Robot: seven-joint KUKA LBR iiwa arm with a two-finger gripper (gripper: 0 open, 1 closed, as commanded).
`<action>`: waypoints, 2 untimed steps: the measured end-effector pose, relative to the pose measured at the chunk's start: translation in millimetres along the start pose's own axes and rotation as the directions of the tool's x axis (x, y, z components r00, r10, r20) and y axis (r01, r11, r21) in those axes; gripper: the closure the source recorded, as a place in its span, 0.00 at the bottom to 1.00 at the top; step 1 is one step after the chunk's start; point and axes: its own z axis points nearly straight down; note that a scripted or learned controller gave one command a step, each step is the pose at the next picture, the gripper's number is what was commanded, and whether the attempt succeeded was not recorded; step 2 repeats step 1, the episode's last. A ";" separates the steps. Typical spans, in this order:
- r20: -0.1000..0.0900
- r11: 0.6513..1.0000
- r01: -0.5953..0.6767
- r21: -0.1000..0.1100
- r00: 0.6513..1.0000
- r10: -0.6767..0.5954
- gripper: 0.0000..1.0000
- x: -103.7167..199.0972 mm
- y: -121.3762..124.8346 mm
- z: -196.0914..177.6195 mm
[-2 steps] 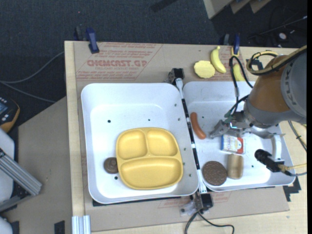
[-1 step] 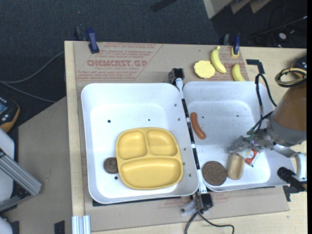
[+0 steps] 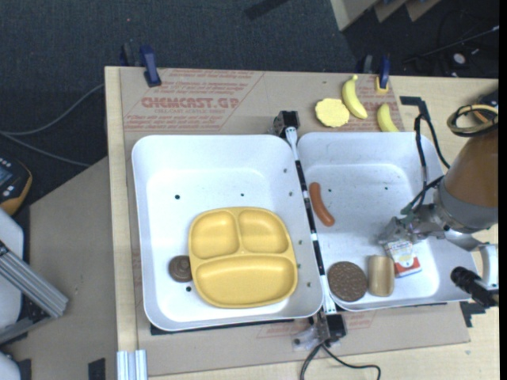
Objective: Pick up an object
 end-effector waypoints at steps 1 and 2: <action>-0.004 1.000 0.014 -0.011 1.000 -0.014 1.00 100.9 37.4 -95.7; -0.004 1.000 0.014 -0.011 1.000 -0.014 1.00 100.9 37.4 -95.7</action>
